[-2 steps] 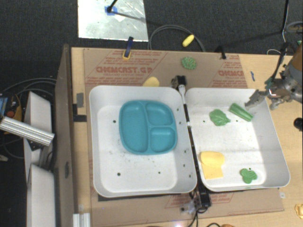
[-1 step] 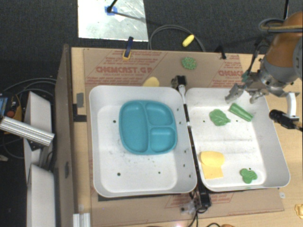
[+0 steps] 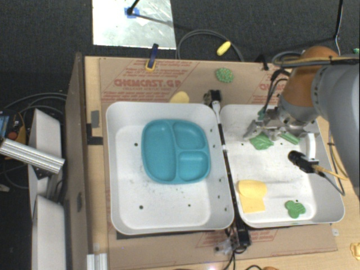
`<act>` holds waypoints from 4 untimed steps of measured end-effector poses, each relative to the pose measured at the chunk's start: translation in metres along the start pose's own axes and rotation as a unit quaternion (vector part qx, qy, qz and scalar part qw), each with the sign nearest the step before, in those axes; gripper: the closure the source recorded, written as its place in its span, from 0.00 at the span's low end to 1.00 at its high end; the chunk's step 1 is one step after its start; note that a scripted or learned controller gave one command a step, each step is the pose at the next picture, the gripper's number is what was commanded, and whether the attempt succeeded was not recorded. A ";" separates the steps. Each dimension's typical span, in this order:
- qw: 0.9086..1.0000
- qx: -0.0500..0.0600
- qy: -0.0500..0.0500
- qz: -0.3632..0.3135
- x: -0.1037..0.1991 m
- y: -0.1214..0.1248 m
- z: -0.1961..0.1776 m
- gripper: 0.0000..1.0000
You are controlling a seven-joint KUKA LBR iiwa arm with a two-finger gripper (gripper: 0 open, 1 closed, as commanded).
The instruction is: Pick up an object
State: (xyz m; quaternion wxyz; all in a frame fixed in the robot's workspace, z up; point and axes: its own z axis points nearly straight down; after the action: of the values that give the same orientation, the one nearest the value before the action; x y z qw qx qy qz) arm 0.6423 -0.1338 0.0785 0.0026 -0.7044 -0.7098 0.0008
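Bench (image 3: 140, 80) with two white bins side by side. Left bin (image 3: 121, 207): one blue plate (image 3: 175, 151) of three compartments. Right bin (image 3: 281, 190): three loose things, namely one yellow piece (image 3: 252, 196) near the front left corner, one front green piece (image 3: 294, 208) near the front right corner, and one rear green piece (image 3: 261, 143) toward the back. Gripper (image 3: 264, 131) low over the rear green piece, close upon it; degree of opening not discernible, grasp not confirmed. One green knobbly ball (image 3: 225, 75) on the bench behind the bins.
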 end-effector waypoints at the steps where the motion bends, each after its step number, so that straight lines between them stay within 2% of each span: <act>1: 1.000 -0.003 -0.001 0.001 -0.003 0.002 -0.006 0.00; 2: 1.000 -0.005 -0.002 0.000 -0.002 0.003 -0.017 1.00; 3: 1.000 -0.005 -0.002 0.000 -0.002 0.003 -0.017 0.00; 4: 1.000 -0.002 -0.001 0.000 0.036 -0.011 -0.005 0.00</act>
State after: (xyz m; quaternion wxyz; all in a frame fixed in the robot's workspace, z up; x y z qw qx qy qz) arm 0.6315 -0.0975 0.0838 0.0010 -0.7044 -0.7098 0.0000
